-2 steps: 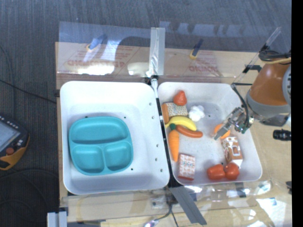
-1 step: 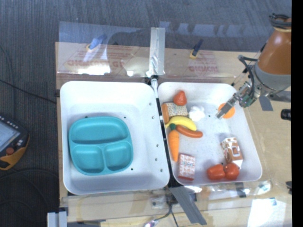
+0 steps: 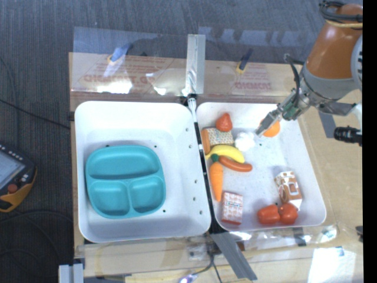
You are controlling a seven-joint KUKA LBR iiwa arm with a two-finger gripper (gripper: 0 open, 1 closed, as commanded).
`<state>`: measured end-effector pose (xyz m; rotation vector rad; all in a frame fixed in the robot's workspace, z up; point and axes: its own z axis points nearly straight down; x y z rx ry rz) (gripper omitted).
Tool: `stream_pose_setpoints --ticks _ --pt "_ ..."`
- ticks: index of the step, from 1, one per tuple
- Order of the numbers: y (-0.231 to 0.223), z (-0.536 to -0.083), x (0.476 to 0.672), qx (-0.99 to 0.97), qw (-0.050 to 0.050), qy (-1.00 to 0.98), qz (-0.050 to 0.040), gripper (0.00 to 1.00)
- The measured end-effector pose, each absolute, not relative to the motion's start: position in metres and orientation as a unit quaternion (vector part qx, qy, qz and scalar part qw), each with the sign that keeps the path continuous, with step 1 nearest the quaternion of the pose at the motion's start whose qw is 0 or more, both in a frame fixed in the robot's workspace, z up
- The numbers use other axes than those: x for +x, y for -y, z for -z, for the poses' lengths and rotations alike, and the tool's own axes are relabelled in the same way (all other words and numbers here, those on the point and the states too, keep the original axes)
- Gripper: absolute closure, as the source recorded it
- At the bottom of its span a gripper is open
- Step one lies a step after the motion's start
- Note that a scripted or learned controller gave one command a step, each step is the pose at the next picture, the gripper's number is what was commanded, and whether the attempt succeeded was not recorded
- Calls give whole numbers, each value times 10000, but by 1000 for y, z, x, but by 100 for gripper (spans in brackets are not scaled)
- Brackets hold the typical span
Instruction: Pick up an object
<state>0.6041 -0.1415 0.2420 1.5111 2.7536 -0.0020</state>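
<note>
My gripper (image 3: 266, 123) hangs low over the back of the right bin (image 3: 312, 175), reaching in from the upper right. A small orange fruit (image 3: 273, 130) lies right beside its tip; whether they touch is unclear. Just left of the tip sits a white lump (image 3: 243, 140). Further left are a red strawberry-like piece (image 3: 224, 122), a speckled cracker (image 3: 219, 137), a yellow banana (image 3: 227, 152), a red-orange sausage (image 3: 236, 165) and a carrot (image 3: 217, 180). Near the front lie a red box (image 3: 232, 207), a red tomato (image 3: 277, 214) and a small carton (image 3: 288, 187).
The left bin (image 3: 106, 119) holds a teal divided plate (image 3: 125, 180). A metal divider strip (image 3: 195, 63) stands behind the seam between the bins. The arm's orange band (image 3: 333, 46) rises at the upper right. A dark device (image 3: 12, 178) lies on the floor at the left.
</note>
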Motion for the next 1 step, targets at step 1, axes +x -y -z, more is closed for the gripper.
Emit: stream_pose_setpoints --ticks 1 --pt "76 -241 647 4405 5 -8977 9 100"
